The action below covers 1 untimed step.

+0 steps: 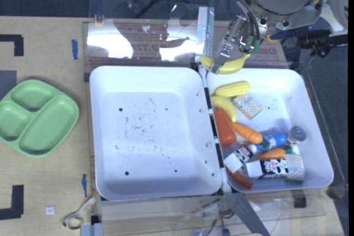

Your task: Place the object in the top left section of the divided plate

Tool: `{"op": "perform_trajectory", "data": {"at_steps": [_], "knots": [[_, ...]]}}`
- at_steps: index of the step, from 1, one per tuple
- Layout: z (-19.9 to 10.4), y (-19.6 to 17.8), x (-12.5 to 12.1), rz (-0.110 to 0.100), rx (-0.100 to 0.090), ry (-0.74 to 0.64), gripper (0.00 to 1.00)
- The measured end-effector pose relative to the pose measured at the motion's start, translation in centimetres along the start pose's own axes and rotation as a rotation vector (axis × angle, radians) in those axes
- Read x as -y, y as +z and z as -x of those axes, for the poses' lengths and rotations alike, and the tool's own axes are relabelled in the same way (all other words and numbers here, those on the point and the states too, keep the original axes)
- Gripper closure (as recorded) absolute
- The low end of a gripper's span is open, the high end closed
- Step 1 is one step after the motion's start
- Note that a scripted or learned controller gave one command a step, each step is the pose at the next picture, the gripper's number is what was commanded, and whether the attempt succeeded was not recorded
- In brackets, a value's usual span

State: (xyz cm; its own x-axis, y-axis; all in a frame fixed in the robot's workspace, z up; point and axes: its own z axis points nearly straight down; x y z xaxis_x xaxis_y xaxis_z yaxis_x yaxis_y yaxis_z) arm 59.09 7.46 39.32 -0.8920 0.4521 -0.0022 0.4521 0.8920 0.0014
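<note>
Green divided plate (37, 117) sits on the bench, far left of both bins. Gripper (228, 59) hovers over the right bin's (310, 113) back-left corner, fingers clamped on a yellow banana (233, 65), lifted clear.

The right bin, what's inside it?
The right bin holds two bananas, an orange carrot, a red piece, a blue bottle and small cartons. Whatever lies beneath this pile is covered.
</note>
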Motion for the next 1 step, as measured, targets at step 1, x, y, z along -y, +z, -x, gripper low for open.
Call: {"op": "perform_trajectory", "data": {"at_steps": [1], "knots": [[-7.46,18.63,-2.05,0.001,-0.002,-0.26,1.0]]}}
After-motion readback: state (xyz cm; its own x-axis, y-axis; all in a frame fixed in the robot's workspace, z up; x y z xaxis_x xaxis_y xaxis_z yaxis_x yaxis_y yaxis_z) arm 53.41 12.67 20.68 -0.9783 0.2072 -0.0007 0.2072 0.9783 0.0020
